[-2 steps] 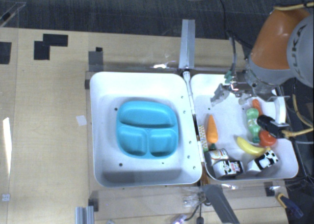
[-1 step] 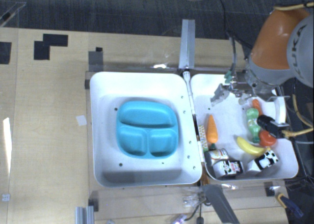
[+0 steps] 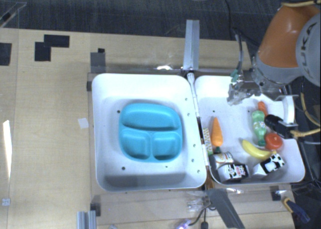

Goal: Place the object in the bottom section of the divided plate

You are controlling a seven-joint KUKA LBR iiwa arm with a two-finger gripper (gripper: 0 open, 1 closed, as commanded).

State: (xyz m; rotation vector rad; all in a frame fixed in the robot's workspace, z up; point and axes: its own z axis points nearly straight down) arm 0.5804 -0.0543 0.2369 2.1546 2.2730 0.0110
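Observation:
A blue divided plate [image 3: 149, 131] lies in the left white bin [image 3: 108, 117]. It has one wide section at the top and two smaller ones at the bottom, all bare. My gripper [image 3: 239, 91] hangs over the upper part of the right bin [image 3: 220, 92], well apart from the plate, with nothing visibly in it. Below it in that bin lie an orange carrot [image 3: 216, 131], a yellow banana [image 3: 255, 149], a green bottle [image 3: 258, 123] and a red tomato [image 3: 274, 140].
A dark carton [image 3: 228, 166] and a black-and-white cow-patterned item [image 3: 273, 162] sit at the right bin's front edge. A metal post [image 3: 191, 47] stands behind the ridge between the bins. The grey and orange arm [image 3: 288, 37] looms at the upper right.

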